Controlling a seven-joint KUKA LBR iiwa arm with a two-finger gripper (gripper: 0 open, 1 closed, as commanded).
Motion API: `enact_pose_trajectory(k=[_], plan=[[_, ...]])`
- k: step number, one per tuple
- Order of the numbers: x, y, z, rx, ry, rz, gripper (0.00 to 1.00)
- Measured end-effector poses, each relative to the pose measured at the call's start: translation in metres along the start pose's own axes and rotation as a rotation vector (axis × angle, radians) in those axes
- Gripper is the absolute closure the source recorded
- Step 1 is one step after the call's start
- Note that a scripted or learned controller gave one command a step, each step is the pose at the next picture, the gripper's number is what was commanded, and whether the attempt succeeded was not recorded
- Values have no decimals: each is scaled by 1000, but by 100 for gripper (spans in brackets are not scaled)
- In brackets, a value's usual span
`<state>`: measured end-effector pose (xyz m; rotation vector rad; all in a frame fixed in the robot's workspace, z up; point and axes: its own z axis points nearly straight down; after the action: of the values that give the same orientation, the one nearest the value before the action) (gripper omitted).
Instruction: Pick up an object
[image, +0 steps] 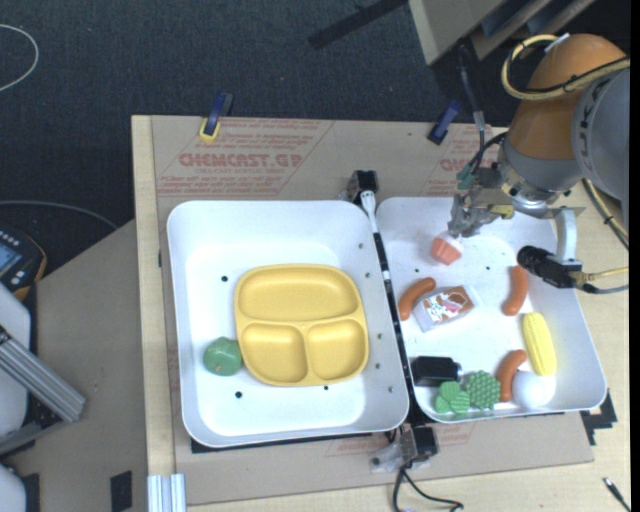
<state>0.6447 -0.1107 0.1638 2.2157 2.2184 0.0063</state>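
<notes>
In the upper right of the frame the gripper (462, 226) hangs over the right bin (590, 372), its fingers just above a small orange-pink piece (446, 249) that lies on the bin floor; how wide they are spread cannot be told. Lower in that bin lie three sausages, a yellow corn cob (539, 342), a small printed packet (443, 307), a black block and green pieces. The left bin (190, 240) holds a yellow divided tray (300, 322) with a green ball (223, 356) at its left side.
</notes>
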Motion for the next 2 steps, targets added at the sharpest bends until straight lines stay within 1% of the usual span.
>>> enact_pose_trajectory(k=[1, 2], plan=[[-5, 7, -47, -1, -1, 1, 100], [-5, 8, -62, 2, 0, 0, 100]])
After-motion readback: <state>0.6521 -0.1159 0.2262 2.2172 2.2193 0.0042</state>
